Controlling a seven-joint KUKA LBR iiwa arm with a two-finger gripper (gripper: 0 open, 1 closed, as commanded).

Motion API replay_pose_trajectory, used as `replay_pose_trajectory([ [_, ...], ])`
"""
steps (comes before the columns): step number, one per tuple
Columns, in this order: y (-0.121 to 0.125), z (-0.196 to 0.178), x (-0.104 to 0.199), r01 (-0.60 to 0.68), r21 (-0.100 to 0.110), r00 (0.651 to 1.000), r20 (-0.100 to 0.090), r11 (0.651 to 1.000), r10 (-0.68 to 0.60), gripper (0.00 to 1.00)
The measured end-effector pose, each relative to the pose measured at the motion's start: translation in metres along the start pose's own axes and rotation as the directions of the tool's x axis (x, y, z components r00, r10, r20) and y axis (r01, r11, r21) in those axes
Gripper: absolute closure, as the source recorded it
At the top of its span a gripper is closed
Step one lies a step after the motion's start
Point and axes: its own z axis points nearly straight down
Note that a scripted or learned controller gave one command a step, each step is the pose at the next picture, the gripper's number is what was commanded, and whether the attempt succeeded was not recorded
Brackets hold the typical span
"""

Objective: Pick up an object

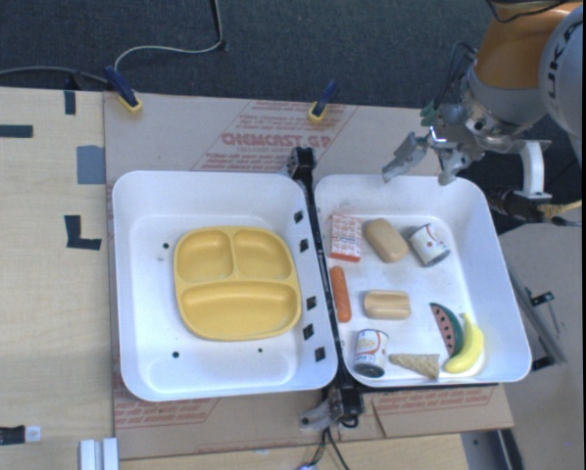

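My gripper (425, 162) hangs open above the far rim of the right bin (499, 262), with nothing between its fingers. Below it in that bin lie a red-and-white packet (345, 237), a tan bread roll (384, 240) and a small tin can (429, 245). Nearer the front are an orange hot dog (340, 294), a tan bun (386, 305), a watermelon slice (449, 327), a banana (467, 348), a small cup (369, 352) and a wedge-shaped piece (416, 364).
The left bin (136, 292) holds a yellow divided plate (238, 282). A black divider clip (301, 163) sits where the two bins meet at the back. Cardboard lies under both bins, with yellow clamps (124, 90) at its far edge.
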Motion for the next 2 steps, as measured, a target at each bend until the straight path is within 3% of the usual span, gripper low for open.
replay_pose_trajectory([
  [1, -0.069, 0.079, -0.02, -0.002, 0.002, 1.0, 0.0, 1.0, 0.002, 0.0],
  [2, -0.018, 0.146, -0.019, -0.001, 0.002, 1.0, 0.0, 1.0, 0.001, 0.0],
])
